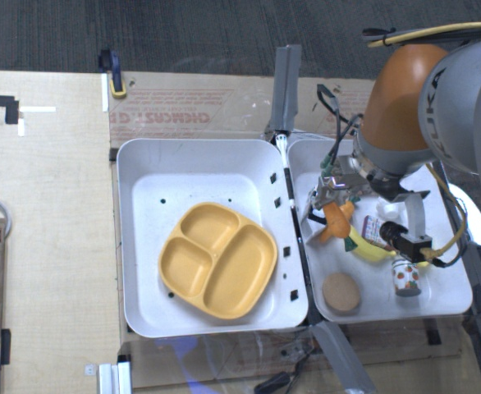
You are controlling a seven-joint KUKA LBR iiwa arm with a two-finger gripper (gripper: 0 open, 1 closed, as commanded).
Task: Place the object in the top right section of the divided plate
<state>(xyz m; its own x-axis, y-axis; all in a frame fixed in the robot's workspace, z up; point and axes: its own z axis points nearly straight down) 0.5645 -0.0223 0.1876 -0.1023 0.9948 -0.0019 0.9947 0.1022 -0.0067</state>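
Worktop [52,245]: two white bins.
Left bin [142,179]: yellow divided plate [217,259].
Gripper [332,197]: over orange object [337,222]; fingers' state unclear.

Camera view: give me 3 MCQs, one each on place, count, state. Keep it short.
1. Where is the divided plate?
A. In the left bin
B. In the right bin
C. On the bare bench

2. How many sections does the plate have?
A. Two
B. Three
C. Five

3. What lies in the plate's sections?
A. A banana
B. A round brown disc
C. Nothing

Answers:
1. A: the yellow plate sits on the floor of the left bin.
2. B: two small sections and one large one, split by raised ridges.
3. C: all three sections show bare yellow; the orange carrot-like object, banana and round brown disc lie in the right bin, with the end effector just above the orange object.
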